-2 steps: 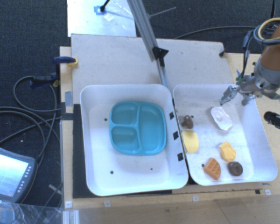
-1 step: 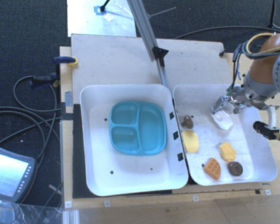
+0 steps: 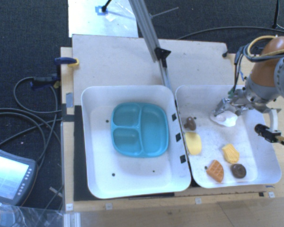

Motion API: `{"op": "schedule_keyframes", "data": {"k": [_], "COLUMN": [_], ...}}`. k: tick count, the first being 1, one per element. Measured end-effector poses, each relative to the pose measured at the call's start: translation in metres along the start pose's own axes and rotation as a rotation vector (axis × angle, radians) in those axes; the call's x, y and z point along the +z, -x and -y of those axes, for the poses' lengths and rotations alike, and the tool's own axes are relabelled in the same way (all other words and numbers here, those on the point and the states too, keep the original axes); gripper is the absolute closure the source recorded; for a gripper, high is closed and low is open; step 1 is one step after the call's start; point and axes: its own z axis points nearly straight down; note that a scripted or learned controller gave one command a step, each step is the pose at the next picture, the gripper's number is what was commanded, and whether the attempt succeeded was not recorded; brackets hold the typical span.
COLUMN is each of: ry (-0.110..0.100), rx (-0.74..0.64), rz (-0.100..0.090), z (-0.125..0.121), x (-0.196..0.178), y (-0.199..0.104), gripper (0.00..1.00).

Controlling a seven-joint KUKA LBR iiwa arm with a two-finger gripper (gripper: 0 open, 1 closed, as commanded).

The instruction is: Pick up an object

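A blue plate (image 3: 140, 129) sits in the left bin (image 3: 97, 174). In the right bin (image 3: 270, 174) the gripper (image 3: 226, 111) is down on a white lump (image 3: 227, 120); I cannot tell its grip. Reaching step, I judge; next: squeeze, then lift

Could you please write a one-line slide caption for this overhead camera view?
Gripper poised at a white object in the right bin; a teal divided plate sits in the left bin.
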Motion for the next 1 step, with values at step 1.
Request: {"op": "schedule_keyframes", "data": {"k": [1], "ry": [0.005], "rx": [-0.001], "rz": [0.002], "z": [-0.0015], "x": [-0.0126], "y": [0.0003], "gripper": [1.0]}}
